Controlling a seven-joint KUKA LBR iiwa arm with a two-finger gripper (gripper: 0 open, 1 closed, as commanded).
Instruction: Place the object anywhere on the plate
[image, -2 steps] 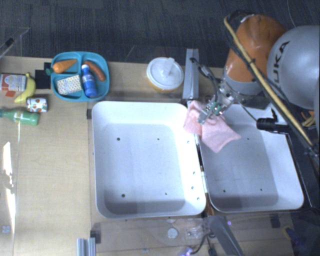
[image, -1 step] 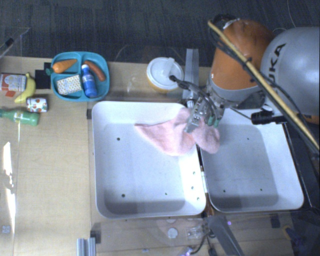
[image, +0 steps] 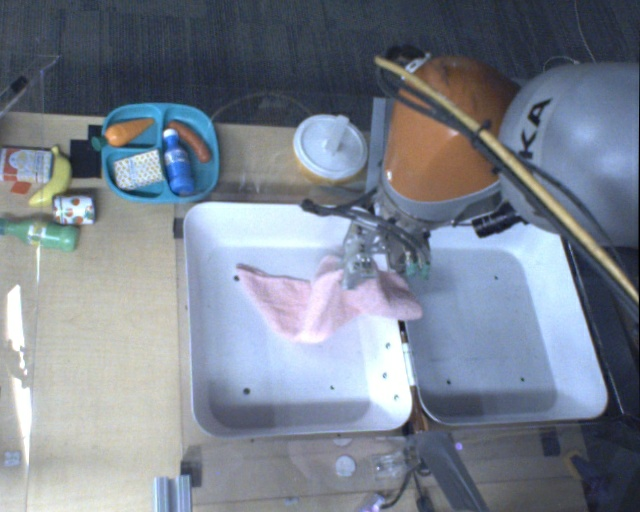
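Observation:
A pink cloth (image: 305, 300) lies crumpled in the left bin (image: 220, 340). Its right end is pulled up into a peak and reaches the divider between the two bins. My gripper (image: 378, 268) hangs over that raised end, shut on the cloth's bunched top, below the orange band of the arm (image: 440, 130). The cloth's left tail still rests on the bin floor. A blue divided plate (image: 200, 135) holding toy food stands on the bench beyond the left bin's far left corner.
The right bin (image: 500, 340) sits under the arm's wrist. A white lidded cup (image: 330, 148) stands behind the bins. A toy banana, a small can and a green bottle (image: 40, 234) lie on the bench at far left.

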